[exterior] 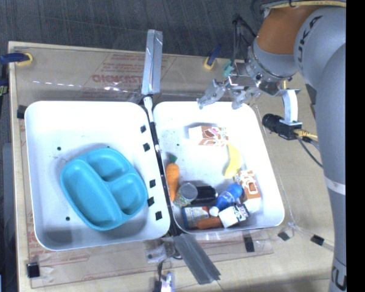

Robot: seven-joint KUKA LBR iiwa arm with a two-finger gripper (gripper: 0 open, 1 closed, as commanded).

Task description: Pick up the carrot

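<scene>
Camera view: end effector (224, 98) spread, holding nothing, over right white bin's (269, 163) far rim; orange tapered carrot (173, 179) by left wall.

Blue divided tray (104, 188) in left bin (42, 119)

Pale wooden counter (304, 248) under a clear sheet with red print, two shallow white bins side by side on it, left bin (42, 120), right bin (255, 123), blue clamps (12, 58) at its far-left edge
</scene>
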